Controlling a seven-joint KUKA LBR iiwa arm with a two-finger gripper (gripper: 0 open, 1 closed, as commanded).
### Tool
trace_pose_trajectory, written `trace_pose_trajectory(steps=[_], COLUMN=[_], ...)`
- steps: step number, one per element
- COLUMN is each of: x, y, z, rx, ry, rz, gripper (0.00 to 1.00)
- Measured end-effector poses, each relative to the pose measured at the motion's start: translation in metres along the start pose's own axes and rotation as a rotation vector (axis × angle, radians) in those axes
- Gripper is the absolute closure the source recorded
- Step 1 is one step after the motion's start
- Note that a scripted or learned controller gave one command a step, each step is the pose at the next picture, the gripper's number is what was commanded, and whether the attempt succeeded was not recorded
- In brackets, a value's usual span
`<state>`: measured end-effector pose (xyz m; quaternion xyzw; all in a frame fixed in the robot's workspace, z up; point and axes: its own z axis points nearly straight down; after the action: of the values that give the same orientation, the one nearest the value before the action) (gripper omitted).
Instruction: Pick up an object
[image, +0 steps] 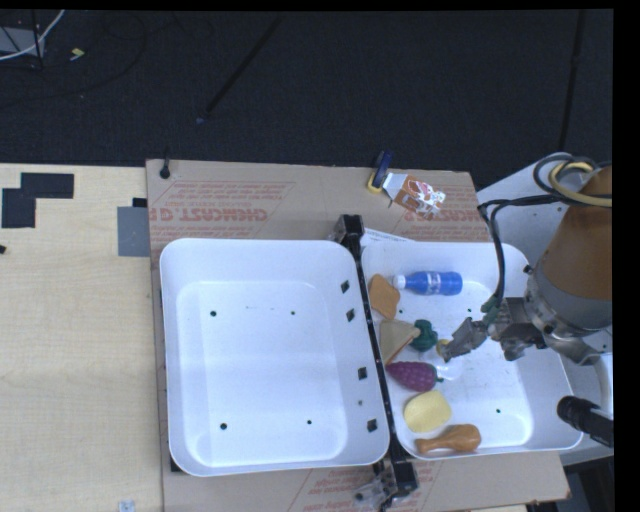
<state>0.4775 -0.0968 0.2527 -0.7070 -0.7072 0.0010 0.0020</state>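
Orange gourd-shaped toy (449, 439) sits at right bin (520, 425) near edge. End effector (462, 343) hovers low beside green toy (423, 336) and purple toy (412, 376); grip state can't tell. Suggest descending straight on one isolated item, avoid divider wall.

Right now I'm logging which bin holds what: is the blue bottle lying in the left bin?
No, the blue bottle lies in the right bin, near its far wall.
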Motion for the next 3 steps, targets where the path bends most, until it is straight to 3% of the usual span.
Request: trace_pose_trajectory(steps=[1,2,3], x=[0.015,0.007,0.004], y=[0.005,0.077,0.075], z=[0.107,0.167,0.153], rx=[0.011,-0.004,-0.006], ry=[0.002,-0.002,-0.004], rz=[-0.001,-0.001,0.008], gripper=[0.00,0.00,1.00])
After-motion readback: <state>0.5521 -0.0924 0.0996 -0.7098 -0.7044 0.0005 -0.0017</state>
